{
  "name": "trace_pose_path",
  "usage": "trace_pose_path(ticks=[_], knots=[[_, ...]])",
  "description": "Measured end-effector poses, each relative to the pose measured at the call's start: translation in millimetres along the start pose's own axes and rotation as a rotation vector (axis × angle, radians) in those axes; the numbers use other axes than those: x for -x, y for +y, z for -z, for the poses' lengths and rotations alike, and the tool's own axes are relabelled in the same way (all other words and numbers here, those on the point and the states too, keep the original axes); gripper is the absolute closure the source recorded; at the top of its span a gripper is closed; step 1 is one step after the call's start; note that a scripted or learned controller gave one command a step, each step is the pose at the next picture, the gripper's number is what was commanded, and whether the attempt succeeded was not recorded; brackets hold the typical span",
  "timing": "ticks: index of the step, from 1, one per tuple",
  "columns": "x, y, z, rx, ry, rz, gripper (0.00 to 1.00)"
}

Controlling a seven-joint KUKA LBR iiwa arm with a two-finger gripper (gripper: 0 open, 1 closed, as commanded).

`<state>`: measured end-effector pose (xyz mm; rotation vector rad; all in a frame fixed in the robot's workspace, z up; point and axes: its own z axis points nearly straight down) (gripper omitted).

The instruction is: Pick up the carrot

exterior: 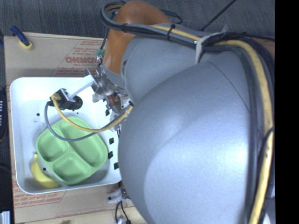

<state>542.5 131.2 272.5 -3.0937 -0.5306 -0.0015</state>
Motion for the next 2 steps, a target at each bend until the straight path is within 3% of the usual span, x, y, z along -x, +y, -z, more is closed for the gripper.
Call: trace_pose_path(ticks=[1,2], knots=[[39,-32,-124,-0.006,-0.022,-0.02,0.0],[1,-4,-140,0.001,-0.014,-0.1,0.0]])
